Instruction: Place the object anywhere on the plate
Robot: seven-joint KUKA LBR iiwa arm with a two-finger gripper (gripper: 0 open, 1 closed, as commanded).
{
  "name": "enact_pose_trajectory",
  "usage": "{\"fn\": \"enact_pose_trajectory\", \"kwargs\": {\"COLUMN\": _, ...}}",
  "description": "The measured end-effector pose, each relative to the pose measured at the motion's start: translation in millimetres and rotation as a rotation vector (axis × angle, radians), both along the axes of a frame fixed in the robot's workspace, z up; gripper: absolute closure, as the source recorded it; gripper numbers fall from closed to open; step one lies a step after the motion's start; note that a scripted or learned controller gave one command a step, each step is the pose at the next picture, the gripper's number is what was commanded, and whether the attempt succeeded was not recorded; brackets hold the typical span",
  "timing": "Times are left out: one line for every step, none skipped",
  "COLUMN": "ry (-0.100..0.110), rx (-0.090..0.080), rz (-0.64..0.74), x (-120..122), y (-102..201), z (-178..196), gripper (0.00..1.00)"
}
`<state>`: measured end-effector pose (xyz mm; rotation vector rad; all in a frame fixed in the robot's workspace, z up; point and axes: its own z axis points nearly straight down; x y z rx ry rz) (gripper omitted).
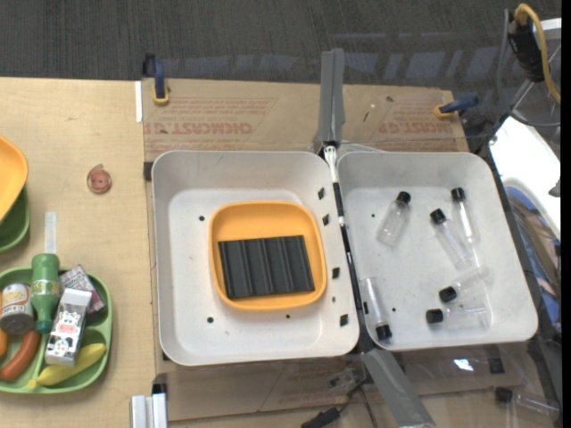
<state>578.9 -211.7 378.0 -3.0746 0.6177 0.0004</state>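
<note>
An orange plate (266, 214) lies in the middle of the left white bin (183, 239). A dark grey ribbed slab (268, 267) covers most of the plate's floor. In the right white bin (419, 172) several clear vials with black caps lie on their sides. One vial (393, 218) rests at the upper left. Two vials (462, 214) (451, 239) lie close together at the upper right. Another vial (375, 306) lies along the bin's left wall, and a pair (464, 288) sits at the lower right.
Cardboard (241, 119) lies under both bins, held by clamps (157, 86) (455, 107) at the back. On the wooden table to the left are a green tray of toy food (89, 364), an orange bowl (11, 181) and a small pink disc (99, 179). Cables and equipment (528, 38) stand at the top right.
</note>
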Motion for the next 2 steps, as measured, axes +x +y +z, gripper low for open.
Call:
{"fn": "enact_pose_trajectory", "kwargs": {"ry": -0.002, "rx": 0.001, "rz": 0.199, "x": 11.7, "y": -8.3, "z": -1.5, "gripper": 0.0}}
{"fn": "enact_pose_trajectory", "kwargs": {"ry": -0.004, "rx": 0.001, "rz": 0.198, "x": 25.8, "y": -8.5, "z": 26.9, "gripper": 0.0}}
